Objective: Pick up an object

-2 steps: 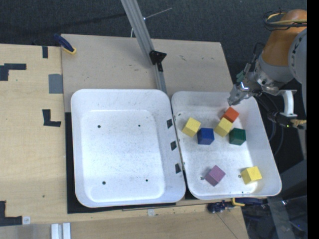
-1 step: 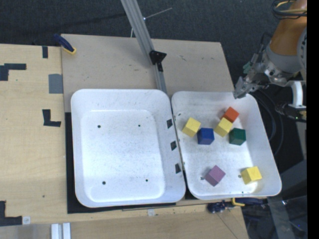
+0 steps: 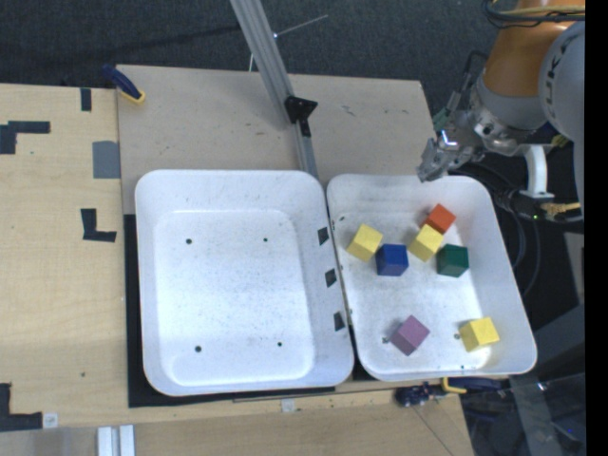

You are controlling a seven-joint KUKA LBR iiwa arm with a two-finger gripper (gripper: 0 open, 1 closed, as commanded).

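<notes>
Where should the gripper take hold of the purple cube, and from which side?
Come from above and close on two opposite flat sides of the purple cube. It lies apart from the other blocks, so both fingers likely have room; the yellow cube is its nearest neighbour.

A robotics lab. A grey arm [image 3: 532, 60] with an orange band and loose cables reaches over a plywood tabletop [image 3: 209, 112] marked with bits of dark tape. Two white bins [image 3: 152, 198] sit side by side on a black mat, small coloured test cubes [image 3: 391, 259] in the right one, and a metal pole [image 3: 266, 55] slants overhead.
</notes>
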